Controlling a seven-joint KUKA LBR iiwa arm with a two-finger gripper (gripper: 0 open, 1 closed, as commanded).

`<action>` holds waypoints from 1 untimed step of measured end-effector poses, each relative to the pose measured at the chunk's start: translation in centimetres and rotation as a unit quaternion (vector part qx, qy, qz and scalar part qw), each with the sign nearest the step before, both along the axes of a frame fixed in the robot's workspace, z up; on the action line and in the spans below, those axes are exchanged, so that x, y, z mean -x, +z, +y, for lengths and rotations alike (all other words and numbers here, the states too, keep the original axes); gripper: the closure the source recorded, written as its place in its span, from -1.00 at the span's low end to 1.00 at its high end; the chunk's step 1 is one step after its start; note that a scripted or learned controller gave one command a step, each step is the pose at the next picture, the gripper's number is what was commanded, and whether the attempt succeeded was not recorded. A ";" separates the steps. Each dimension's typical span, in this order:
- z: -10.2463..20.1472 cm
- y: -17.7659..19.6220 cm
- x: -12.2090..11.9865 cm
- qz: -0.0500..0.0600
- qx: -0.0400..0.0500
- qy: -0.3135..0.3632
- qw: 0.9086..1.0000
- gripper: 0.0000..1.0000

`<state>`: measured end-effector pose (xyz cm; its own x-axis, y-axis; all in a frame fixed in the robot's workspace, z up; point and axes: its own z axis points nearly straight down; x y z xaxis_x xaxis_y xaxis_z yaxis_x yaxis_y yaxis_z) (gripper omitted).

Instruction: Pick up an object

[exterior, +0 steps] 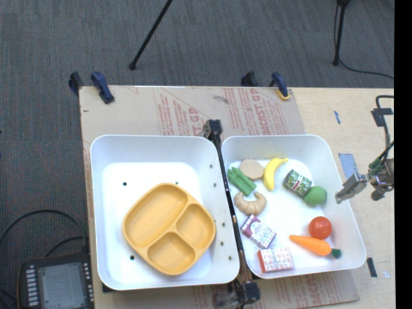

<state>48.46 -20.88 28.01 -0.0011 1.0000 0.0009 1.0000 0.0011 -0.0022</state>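
The right bin (335, 166) holds several toy foods: a yellow banana (275, 171), a beige round cookie (252, 168), green beans (241, 181), a tan pastry ring (250, 203), a green can (297, 182) beside a green lime (315, 196), a red tomato (320, 227), an orange carrot (312, 245), a red and white carton (258, 231) and a red box (275, 259). My gripper (358, 187) hangs at the right edge of the view, just outside the right bin's right wall, level with the lime. Nothing shows in it.
The left bin (109, 166) carries a yellow divided plate (168, 227). Blue clamps (102, 86) grip the bench's far edge. A tablet (56, 284) lies on the floor at the lower left, and stand legs (154, 28) cross the carpet behind.
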 end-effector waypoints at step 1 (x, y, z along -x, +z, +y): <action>-0.3 -14.2 -4.5 0.002 -0.001 0.001 1.000 -1.00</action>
<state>53.00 -21.18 13.81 -0.0021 1.0000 0.0030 1.0000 0.0022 -0.0053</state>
